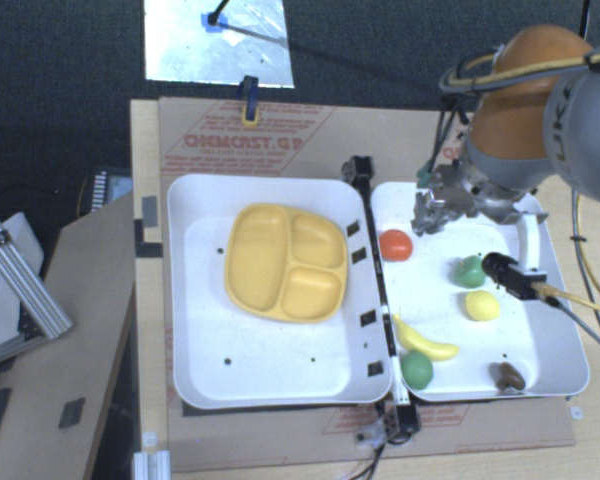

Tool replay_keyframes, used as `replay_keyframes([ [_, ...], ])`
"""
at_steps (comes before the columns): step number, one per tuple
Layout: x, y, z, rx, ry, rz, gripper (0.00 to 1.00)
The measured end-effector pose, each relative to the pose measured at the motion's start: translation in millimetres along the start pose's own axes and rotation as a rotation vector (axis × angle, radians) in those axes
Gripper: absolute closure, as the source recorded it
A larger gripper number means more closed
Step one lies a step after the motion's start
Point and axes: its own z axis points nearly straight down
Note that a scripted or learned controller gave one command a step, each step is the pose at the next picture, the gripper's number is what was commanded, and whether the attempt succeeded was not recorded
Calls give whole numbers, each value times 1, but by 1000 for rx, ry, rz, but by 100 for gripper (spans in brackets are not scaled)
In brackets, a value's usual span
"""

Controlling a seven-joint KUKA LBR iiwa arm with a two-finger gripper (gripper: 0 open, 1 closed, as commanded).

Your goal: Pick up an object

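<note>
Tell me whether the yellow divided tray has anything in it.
Empty. The yellow divided plastic tray lies flat in the left white bin, and all three of its compartments show bare yellow plastic.

Orange-red ball [396, 245], perhaps a tomato, right bin [555, 353].

Yellow tray [284, 263] — white bins [205, 368]; red tomato [395, 245], yellow banana [426, 342], green pepper [469, 272].

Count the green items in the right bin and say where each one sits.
2. One green item lies mid-bin, just above the yellow lemon. The other green item sits at the near left corner, below the banana. The arm may hide more.
</note>
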Motion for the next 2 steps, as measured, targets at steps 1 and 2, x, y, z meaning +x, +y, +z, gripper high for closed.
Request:
replay_keyframes([
  [1,57,-12,-6,0,0,-1,100],
  [2,116,-26,7,1,0,-1,100],
])
